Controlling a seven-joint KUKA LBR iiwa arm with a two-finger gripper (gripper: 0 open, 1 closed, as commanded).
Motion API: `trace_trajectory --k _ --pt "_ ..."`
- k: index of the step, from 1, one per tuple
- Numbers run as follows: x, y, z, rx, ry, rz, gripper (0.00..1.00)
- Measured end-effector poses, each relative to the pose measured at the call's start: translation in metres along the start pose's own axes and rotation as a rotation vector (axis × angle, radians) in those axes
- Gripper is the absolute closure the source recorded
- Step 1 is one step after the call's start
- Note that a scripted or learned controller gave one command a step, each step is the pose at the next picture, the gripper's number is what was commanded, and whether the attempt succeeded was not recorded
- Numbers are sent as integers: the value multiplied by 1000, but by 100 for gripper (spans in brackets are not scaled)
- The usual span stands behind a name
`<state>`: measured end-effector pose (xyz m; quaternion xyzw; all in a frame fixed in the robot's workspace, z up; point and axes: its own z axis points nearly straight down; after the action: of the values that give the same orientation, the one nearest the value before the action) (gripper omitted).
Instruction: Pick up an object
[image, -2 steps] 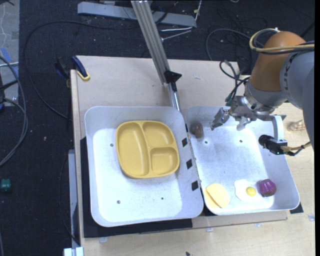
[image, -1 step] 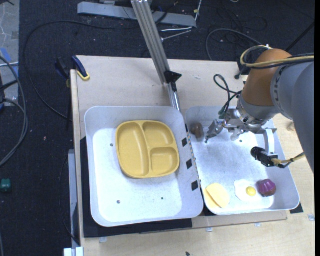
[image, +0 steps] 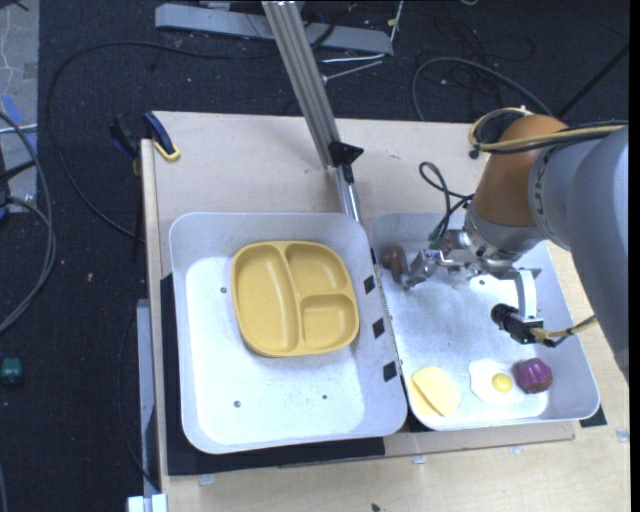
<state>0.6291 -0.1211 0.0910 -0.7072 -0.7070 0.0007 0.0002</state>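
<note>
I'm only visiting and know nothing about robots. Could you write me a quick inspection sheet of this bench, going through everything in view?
Surface: pale wooden bench bearing two shallow white bins, left bin and right bin.
Job's things: yellow three-compartment plastic plate in the left bin; in the right bin, a small brown lump near the top left corner, and along the bottom edge a yellow wedge, a toy fried egg and a purple round toy.
Clutter: blue and yellow clamp at the bench's far left corner.
Pincer: metal pincer low over the right bin, beside the brown lump; finger state unclear.
Cables: black cables on the floor.
Surroundings: dark floor; slanted metal pole.
</note>
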Motion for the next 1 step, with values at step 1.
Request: trace_trajectory --k 1 --pt "0 1 -12 -4 -1 0 100"
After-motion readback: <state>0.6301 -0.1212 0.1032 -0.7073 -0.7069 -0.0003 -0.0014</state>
